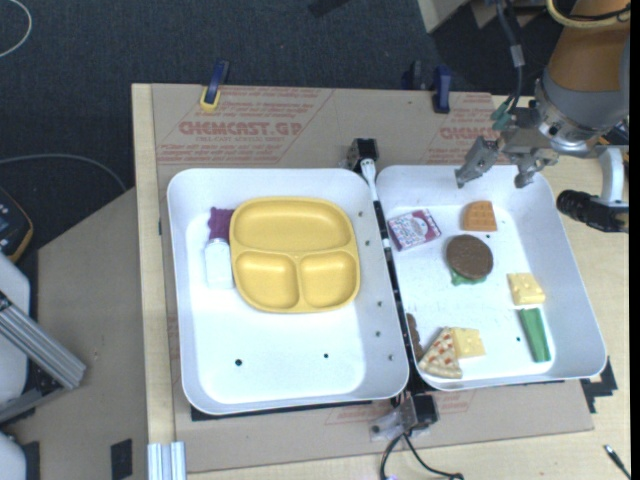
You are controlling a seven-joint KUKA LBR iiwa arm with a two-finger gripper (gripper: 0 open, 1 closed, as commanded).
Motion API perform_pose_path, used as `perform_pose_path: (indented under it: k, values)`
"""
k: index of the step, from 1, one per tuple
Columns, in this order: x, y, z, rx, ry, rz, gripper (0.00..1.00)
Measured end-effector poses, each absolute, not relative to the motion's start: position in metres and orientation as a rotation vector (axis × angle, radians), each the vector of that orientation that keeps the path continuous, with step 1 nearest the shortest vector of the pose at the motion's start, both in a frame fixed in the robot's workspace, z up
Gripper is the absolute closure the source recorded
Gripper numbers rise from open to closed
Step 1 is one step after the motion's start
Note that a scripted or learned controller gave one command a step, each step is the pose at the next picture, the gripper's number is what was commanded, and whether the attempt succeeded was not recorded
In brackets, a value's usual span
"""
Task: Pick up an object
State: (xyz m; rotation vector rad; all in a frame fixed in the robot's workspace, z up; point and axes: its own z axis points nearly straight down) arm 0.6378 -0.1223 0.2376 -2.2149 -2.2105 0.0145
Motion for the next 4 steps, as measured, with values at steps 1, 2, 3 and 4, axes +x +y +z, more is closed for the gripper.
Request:
perform_pose_path:
  k: [1, 2, 3, 4]
  values:
    - [0.64, -0.122, 0.246, -2.221, -2.221, 0.001, 0.0]
    - [0.633, -0.119, 0.2, -2.218, -2.218, 0.005, 0.0]
    - [0.634, -0.118, 0.157, -2.217, -2.217, 0.006, 0.0]
    - [0.633, -0.118, 0.095, -2.22, -2.219, 0.002, 0.0]
